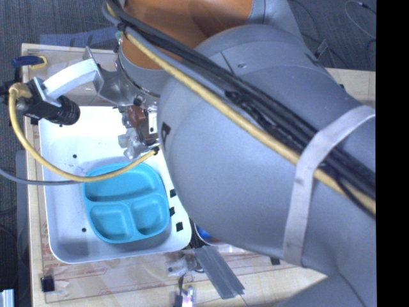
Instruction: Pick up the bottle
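Reaching in from the right, the grey arm [255, 146] covers most of the scene, its orange band [192, 5] at the top edge and a bundle of black and yellow cables [211, 82] running slantwise down its casing. A pale strap [307, 171] wraps the casing on the right.

The gripper [134, 142] hangs over the upper part of the left white bin [61, 171], just above the rim of a blue tray [124, 203]. Its metal parts are small and crowded together here, so I cannot tell whether it is open or closed, nor whether anything is in it.

The blue tray lies flat in the bin's lower half. It has rounded corners and three compartments: one long one above and two smaller ones below. A yellow hose [25, 139] loops from the upper left across the bin floor to the gripper, and a black fitting [54, 112] sits beside a white bracket [70, 75] at the bin's top left corner.

Where the bottle lies I cannot tell, nor how it looks. A small patch of blue and red [203, 236] peeks from under the arm's lower edge, just past the bin's right corner, but it is too little to name. Below it a grey metal bar [217, 274] lies on the bench [128, 280].
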Robot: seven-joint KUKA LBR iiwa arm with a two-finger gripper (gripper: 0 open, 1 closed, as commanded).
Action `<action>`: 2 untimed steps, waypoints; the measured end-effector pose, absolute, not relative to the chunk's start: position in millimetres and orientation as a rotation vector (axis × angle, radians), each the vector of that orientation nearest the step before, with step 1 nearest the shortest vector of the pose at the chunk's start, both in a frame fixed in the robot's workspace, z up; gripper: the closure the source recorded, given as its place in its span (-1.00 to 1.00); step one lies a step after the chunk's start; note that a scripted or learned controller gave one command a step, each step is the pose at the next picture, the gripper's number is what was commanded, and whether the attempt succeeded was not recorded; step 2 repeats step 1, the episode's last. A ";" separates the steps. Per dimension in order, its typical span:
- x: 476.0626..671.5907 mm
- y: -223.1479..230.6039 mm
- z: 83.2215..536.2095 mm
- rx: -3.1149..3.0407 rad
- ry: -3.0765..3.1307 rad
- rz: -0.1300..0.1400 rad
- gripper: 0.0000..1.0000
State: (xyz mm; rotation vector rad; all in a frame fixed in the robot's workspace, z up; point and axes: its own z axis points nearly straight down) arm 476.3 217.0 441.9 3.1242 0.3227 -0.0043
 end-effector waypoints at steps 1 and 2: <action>477.4 213.9 441.3 3.054 0.735 -0.010 1.00; 477.4 213.9 441.3 3.054 0.735 -0.010 1.00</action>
